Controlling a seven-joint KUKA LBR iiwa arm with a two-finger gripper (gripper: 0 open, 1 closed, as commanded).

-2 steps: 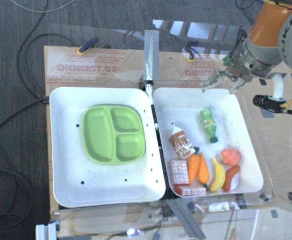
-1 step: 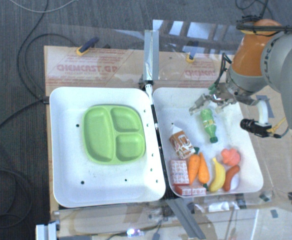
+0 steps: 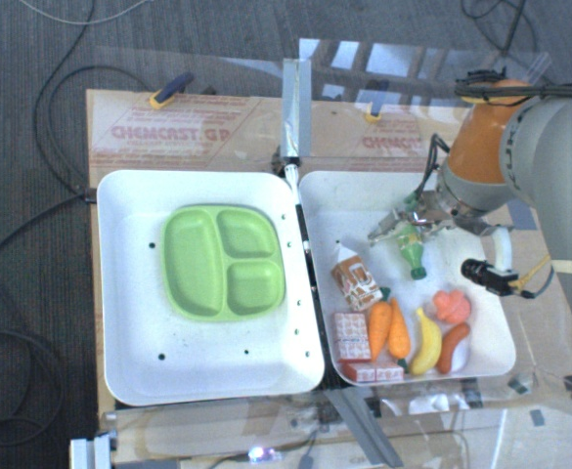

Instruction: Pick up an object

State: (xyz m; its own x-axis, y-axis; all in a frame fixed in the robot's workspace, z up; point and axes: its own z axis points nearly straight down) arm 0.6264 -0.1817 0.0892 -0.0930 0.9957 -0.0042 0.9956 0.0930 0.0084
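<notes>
toy food [image 3: 403, 335] crowds the right bin's [image 3: 506, 355] near edge; tool [image 3: 410, 225] splayed wide above green bottle [image 3: 414, 254]

Grey arm [image 3: 545, 154] enters from the right at mid-depth, orange band [image 3: 481, 149] above the wrist. Wrist angled down and leftward. Claw [image 3: 410, 225] lowered, fingers spread apart, nothing visibly gripped between them.

A pale wooden bench [image 3: 217, 135] with faint red lettering carries two shallow white bins side by side, the left bin [image 3: 129, 360] at nine o'clock and the right bin [image 3: 339, 198] at three o'clock, their inner rims touching along the middle.
</notes>
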